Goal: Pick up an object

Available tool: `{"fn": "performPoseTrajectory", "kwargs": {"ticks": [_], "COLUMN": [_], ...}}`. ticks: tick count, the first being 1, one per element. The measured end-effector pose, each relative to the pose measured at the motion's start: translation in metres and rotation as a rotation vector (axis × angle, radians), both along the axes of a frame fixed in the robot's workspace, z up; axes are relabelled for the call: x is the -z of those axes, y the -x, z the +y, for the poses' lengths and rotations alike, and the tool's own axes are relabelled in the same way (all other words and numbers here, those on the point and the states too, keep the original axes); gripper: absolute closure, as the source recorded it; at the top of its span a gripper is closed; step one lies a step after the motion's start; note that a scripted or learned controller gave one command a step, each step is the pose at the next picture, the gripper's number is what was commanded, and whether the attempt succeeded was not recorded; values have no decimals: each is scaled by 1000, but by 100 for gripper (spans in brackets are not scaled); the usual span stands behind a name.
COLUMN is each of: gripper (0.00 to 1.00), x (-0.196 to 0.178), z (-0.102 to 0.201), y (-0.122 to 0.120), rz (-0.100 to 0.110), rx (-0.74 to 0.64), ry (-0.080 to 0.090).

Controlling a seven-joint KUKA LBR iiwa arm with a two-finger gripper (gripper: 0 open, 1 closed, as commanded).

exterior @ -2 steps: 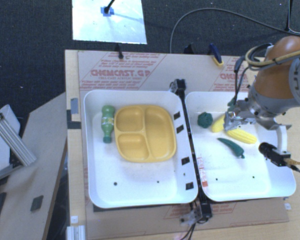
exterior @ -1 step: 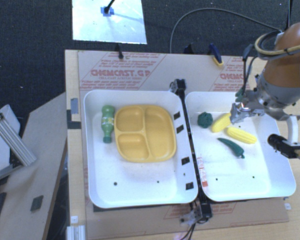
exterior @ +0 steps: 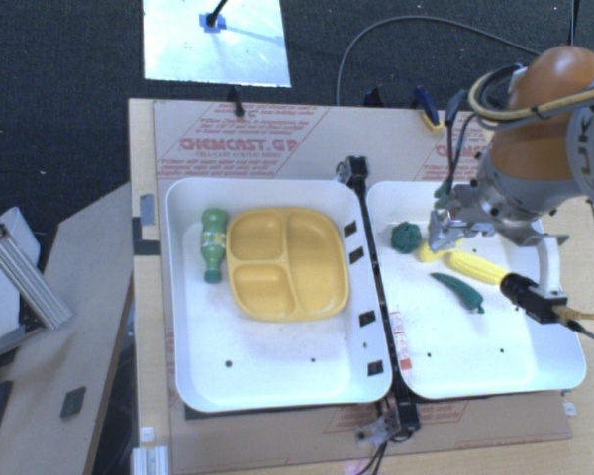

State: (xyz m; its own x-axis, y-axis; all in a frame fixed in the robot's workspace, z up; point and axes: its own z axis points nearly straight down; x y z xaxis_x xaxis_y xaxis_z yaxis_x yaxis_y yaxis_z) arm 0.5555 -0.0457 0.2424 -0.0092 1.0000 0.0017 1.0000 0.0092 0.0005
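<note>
From the camera view above the bench, the black divider strip (exterior: 368, 285) between the two bins serves as the landmark. To its left lies the left bin (exterior: 193, 364), holding a yellow divided plate (exterior: 287, 263) whose right edge comes near the strip, and a green bottle (exterior: 213, 245) lying just beside the plate on the side away from the strip. To the strip's right is the right bin (exterior: 475, 364). A small dark green broccoli-like piece (exterior: 407, 237) lies nearest the strip, in the upper part of that bin; a yellow corn cob (exterior: 475, 264) lies farther from the strip, and a green pepper (exterior: 458, 291) sits just below the corn. The gripper (exterior: 443, 237) hangs low between the broccoli piece and the near end of the corn; whether its fingers are spread or closed cannot be told, and nothing is seen between them.
</note>
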Motion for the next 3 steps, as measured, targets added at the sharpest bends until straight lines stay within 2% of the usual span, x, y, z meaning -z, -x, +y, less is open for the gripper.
{"fn": "performPoseTrajectory", "kwargs": {"ticks": [1,2,3], "gripper": [100,100,100], "x": [-4,11,8], "z": [53,99,142], "y": [8,14,33], "rz": [0,1,1], "rx": [-2,-1,-1], "ry": [0,0,0]}}
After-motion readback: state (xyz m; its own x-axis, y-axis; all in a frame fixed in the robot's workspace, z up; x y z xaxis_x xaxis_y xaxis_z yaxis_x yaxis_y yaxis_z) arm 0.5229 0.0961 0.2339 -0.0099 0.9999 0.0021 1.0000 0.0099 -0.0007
